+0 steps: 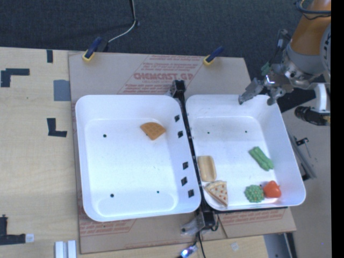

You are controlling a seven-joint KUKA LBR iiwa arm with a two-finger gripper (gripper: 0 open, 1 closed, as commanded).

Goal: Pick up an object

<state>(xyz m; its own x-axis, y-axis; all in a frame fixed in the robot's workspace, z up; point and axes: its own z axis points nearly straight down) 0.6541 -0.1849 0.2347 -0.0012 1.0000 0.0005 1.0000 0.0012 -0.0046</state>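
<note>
While right-bin-bound (279,128): four foods, left bin (86,144): one.

A: Colours in the right bin (279,123), white walls?
B: Green pod (261,158), green broccoli (254,193), red tomato (272,189), tan bread (207,168), tan checked wedge (217,192).
A: Left of it?
B: White left bin (86,160); orange-brown cracker (153,130).

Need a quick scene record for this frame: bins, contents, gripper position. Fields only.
left bin: one orange cracker near the far wall
right bin: bread roll, sandwich wedge, green pepper, broccoli, tomato
gripper: above the right bin's far right corner, apart from every item
held: nothing seen between its fingers
</note>
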